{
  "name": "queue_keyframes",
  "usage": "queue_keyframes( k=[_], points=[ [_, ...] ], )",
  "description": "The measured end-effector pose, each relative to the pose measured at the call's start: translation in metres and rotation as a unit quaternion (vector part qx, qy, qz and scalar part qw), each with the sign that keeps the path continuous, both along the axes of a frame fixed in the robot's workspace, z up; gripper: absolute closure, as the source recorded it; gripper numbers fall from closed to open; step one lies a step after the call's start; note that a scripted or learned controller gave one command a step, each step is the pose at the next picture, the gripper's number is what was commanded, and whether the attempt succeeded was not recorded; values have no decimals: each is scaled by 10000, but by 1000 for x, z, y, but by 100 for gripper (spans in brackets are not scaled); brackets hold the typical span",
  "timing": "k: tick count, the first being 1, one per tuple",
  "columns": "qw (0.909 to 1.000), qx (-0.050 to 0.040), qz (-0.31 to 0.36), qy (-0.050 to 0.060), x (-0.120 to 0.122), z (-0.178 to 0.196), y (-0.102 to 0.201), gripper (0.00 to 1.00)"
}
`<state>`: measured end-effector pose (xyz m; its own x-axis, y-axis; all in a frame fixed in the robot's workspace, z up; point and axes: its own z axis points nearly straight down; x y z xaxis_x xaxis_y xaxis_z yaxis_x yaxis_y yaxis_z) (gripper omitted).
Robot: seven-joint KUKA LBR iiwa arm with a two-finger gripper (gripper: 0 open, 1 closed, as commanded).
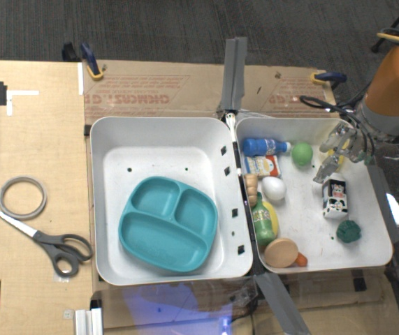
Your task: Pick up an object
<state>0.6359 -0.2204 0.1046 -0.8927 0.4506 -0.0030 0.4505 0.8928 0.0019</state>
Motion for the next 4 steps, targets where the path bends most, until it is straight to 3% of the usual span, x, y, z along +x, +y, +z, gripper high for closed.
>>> queue_keyframes(
  k=[1, 2, 3, 4],
  points=[
    [9994, 2, -354, 2, -51, -12, 0, 0],
    [9963, 1, -859, 8, -85, -12, 19, 0],
    [9887, 3, -1499, 12, -141, -13, 47, 0],
    [9889, -2, -1486, 8, -158, -13, 39, 0]
  ],
)
